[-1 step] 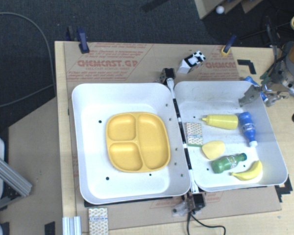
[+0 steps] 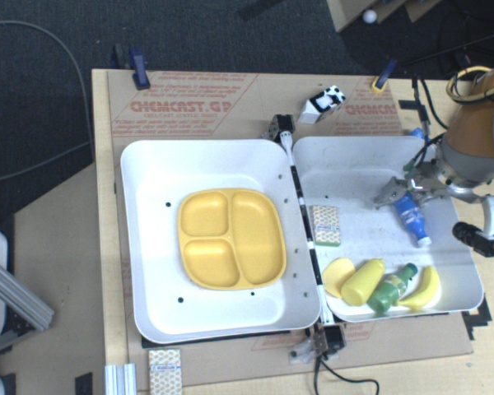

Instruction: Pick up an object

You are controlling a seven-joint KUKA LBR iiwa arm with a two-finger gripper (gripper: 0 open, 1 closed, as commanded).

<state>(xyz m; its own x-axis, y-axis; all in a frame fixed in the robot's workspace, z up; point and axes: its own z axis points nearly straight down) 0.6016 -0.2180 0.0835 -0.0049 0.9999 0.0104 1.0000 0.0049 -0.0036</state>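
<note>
Taking the yellow divided plate (image 2: 231, 239) as the landmark: it lies alone in the left bin (image 2: 144, 171), light, stiff plastic, too broad and flat to take except by its rim. Just right of it, past the wall between the bins, a small printed packet (image 2: 326, 225) lies flat in the right bin (image 2: 346, 151); thin and soft, it would be hard to lift off the floor. Right of and below the plate a cluster lies touching along the near wall: a pale yellow piece (image 2: 337, 274), a yellow bottle-like thing (image 2: 363, 281), a green bottle (image 2: 392, 287) and a banana (image 2: 426, 290). All look light, smooth and rounded, likely slippery; each is best taken across its narrow middle. Far right of the plate, the pincer (image 2: 412, 194) hangs over a blue bottle (image 2: 412, 218), the likely target. How wide the pincer stands, and whether it has the bottle, I cannot tell.
</note>
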